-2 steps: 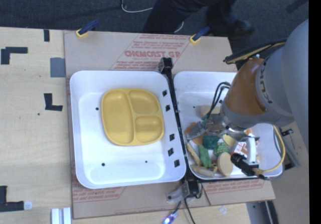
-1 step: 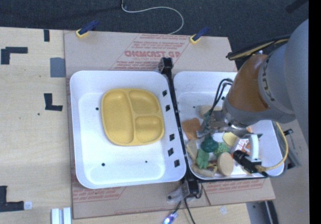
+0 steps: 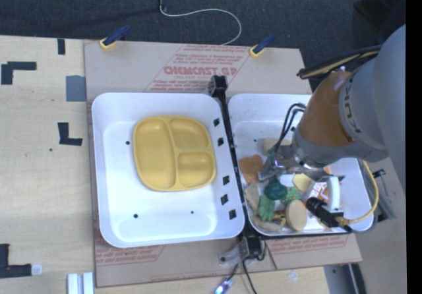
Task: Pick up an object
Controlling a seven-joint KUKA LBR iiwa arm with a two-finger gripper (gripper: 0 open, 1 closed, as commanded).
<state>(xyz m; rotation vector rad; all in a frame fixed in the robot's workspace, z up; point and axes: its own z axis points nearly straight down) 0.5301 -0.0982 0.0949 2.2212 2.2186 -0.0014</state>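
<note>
Down in the right bin the gripper hangs low over a heap of small things, the grey arm with its orange band slanting in from the right. Whether the claw is apart or together I cannot tell; its tips are lost against the clutter beneath, and nothing is visibly caught between them.

Candidates for lifting all lie in that heap at the near end of the bin: a green toy just below the claw, a tan round piece beside it, a yellow bit and a brownish piece towards the divider. They look like small plastic play items, so probably light, stiff and rather slick, apt to squirt sideways out of a pinch. The green toy seems the nearest target; a grip across its narrow middle would likely serve best, though its neighbours touch it and may be dragged along.

Across the divider, the left bin carries a yellow sectioned plate, flat, broad and poor to grasp.
</note>
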